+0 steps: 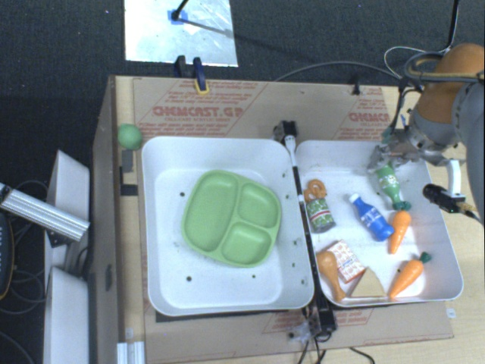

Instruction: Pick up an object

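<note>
Writing: the brown board [227,108] under the bins reads "CHEMCAST" in red.
Arm: reaches in from the right, orange band uppermost, wrist bent down over the right bin's [452,279] far corner.
Gripper [385,158]: just above the green bottle [389,185]; grip state cannot be told.
Right bin: green bottle, blue bottle [370,217], two carrots [398,230] [408,274], small can [320,216], pretzel [315,189], snack packet [346,261].
Left bin [174,294]: a green divided tray [232,218].
</note>
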Motion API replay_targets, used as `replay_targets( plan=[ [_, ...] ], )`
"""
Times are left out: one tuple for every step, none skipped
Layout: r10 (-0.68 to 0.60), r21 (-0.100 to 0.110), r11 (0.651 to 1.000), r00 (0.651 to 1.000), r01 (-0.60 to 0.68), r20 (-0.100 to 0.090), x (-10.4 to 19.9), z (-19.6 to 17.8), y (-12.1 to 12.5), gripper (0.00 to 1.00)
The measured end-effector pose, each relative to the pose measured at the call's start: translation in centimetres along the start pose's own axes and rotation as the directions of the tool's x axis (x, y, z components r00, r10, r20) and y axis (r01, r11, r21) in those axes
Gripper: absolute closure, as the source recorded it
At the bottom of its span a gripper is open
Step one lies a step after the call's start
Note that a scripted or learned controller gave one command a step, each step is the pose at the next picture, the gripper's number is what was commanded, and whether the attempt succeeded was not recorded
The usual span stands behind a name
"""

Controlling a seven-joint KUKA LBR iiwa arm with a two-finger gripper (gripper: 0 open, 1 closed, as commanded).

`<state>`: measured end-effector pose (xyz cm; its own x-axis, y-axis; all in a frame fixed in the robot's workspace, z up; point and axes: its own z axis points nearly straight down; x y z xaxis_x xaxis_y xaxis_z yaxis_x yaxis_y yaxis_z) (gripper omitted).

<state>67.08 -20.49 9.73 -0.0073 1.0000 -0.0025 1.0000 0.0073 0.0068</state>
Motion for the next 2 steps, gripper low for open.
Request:
replay_targets(
  plan=[
    [-0.001, -0.004, 1.0, 1.0, 0.001, -0.003, 8.0, -9.7, -0.7, 1.0],
    [0.005, 0.002, 1.0, 1.0, -0.005, -0.002, 9.4, -14.1, -8.5, 1.0]
  ],
)
